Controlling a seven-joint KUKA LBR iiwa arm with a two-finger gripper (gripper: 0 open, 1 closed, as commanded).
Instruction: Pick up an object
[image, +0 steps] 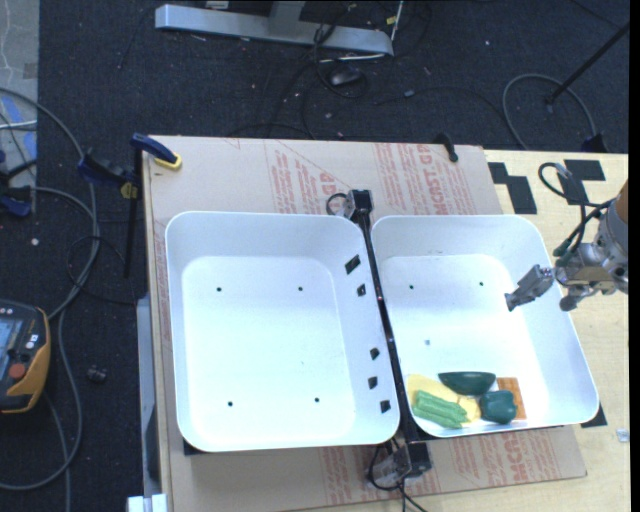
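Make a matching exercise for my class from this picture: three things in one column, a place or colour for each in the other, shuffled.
Things:
1. gripper
2. ribbed green object
3. clamp

Descriptions:
A. yellow-tipped, at the board's far left corner
B. light green, by the right bin's near rim
C. above the right bin's right side

Pairs: 1-C, 2-B, 3-A

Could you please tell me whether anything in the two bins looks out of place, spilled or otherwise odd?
Nothing looks spilled or damaged. The only uneven thing is the crowding: the green ridged object, dark green bowl-like piece, teal block and orange piece are bunched in the right bin at its near edge. The claw hovers at that bin's right rim.
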